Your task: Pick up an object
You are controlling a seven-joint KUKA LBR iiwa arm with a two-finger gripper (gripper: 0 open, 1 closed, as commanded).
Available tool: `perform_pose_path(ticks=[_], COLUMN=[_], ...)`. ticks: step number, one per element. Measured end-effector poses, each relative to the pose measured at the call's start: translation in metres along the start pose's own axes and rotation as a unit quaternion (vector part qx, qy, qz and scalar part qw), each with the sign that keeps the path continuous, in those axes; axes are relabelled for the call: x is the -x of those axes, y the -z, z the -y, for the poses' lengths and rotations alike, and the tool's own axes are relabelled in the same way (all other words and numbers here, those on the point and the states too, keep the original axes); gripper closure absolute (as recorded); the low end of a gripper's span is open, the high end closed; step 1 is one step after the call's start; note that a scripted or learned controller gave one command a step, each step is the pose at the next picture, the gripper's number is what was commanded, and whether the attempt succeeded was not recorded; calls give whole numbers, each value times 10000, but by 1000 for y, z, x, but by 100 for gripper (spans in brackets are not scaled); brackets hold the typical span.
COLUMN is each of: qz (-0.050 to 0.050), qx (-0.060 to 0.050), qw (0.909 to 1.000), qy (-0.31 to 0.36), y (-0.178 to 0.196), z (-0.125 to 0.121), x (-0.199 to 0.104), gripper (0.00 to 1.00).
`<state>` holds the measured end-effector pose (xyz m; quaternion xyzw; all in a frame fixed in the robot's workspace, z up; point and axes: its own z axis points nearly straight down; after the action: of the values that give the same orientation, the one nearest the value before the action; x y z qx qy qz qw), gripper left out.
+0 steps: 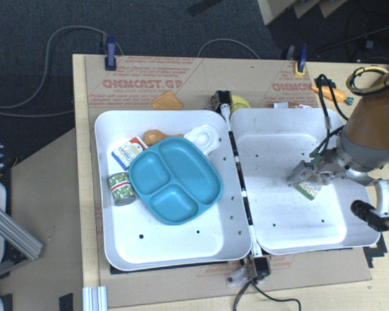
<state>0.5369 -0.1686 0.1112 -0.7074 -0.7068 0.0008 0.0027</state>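
My gripper [309,177] is low in the right bin [272,225], reaching in from the right. A small green and white packet [307,189] lies right under and against its fingers. In the left bin [175,245] a blue divided tray [175,180] lies tilted. Beside that tray are a small blue and white carton [128,152], a green can [121,188], an orange piece [154,136] and a white cup [202,137].
An orange item [166,100] and a yellow-green ball [238,103] lie on the bench behind the bins. Blue clamps [109,52] hold the board's back edge. Cables and an orange tool [334,92] sit at the right rear.
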Motion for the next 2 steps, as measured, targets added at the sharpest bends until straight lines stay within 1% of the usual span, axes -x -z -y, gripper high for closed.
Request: perform_pose_path(ticks=[1,2], qz=[16,-16], qx=[29,49], qw=[10000,10000], qy=[2,19], y=[10,-21], z=[-2,-3], x=[1,25], gripper=[100,100])
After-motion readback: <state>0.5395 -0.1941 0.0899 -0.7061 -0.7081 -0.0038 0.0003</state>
